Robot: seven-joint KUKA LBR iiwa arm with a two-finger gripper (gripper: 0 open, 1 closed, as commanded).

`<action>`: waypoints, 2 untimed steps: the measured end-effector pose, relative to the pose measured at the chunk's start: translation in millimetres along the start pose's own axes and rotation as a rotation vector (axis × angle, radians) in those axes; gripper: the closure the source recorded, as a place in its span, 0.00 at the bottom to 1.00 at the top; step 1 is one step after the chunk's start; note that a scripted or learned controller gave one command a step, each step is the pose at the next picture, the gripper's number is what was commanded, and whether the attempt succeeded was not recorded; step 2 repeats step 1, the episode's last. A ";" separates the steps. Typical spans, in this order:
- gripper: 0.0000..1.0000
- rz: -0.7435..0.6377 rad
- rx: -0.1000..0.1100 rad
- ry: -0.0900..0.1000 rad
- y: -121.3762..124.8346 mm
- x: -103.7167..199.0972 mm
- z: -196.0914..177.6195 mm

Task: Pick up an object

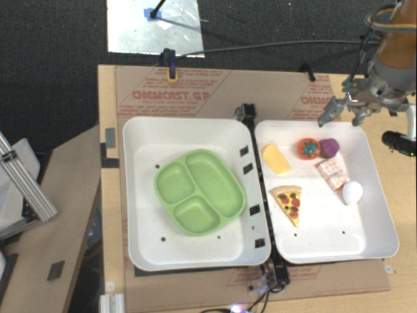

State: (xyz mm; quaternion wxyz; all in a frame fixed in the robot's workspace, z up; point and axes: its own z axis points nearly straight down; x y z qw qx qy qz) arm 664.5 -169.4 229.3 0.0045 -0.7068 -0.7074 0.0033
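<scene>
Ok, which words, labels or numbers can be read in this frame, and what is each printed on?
"CHEMCAST GP": red print on the brown board behind the left bin.
The same red print repeats on the board behind the right bin, near; partly cut off there, not fully readable.
The small packet in the right bin has red markings, too small to read.

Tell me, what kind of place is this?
Probably a robotics lab bench for grasping trials: two white bins side by side, toy food such as a pizza slice, and the arm reaching in.
</scene>
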 end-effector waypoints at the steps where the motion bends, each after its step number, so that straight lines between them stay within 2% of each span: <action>1: 0.00 -0.002 -0.013 -0.002 2.3 0.6 -9.0; 2: 0.00 -0.002 -0.013 -0.002 2.3 0.6 -9.0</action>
